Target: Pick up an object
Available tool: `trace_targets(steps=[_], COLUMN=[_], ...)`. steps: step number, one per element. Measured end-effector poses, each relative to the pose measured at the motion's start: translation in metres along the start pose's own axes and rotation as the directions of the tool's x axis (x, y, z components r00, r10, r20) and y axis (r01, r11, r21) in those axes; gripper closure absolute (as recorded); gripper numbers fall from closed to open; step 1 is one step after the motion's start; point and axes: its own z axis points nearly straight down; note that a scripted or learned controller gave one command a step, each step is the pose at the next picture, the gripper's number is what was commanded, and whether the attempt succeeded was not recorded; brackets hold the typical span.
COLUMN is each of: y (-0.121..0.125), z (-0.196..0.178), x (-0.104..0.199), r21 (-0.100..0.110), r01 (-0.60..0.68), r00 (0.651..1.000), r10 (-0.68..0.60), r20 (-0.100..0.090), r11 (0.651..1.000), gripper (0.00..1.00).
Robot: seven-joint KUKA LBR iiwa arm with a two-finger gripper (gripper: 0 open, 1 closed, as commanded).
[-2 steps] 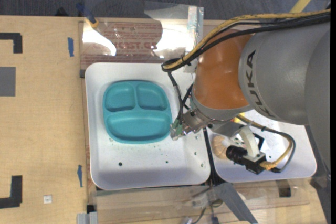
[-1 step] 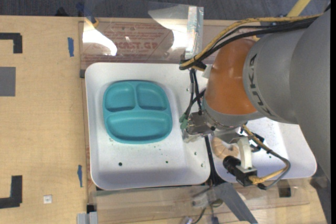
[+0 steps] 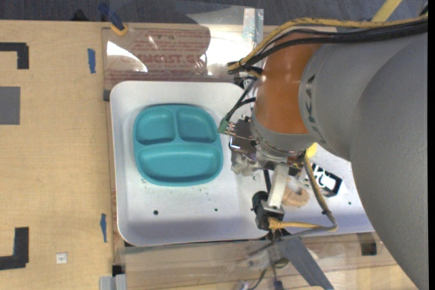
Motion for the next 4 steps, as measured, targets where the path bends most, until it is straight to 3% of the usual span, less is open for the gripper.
trace_targets(steps=[1,2,3,4], y=[-0.018,-0.024,-0.032,-0.026], z=[0.051,0.059,0.033,-0.039], x=[0.052,0.073,0.099,0.082], r21=[0.005,0.0,0.0,0.001], r01=[-0.37,-0.76,-0.871,-0.656], r00=[0.929,0.65,0.491,0.754], r10=[0.37,0.76,0.871,0.656], r20=[0.005,0.001,-0.001,0.0], r11=[0.929,0.65,0.491,0.754], gripper=[1.0,1.0,1.0,1.0])
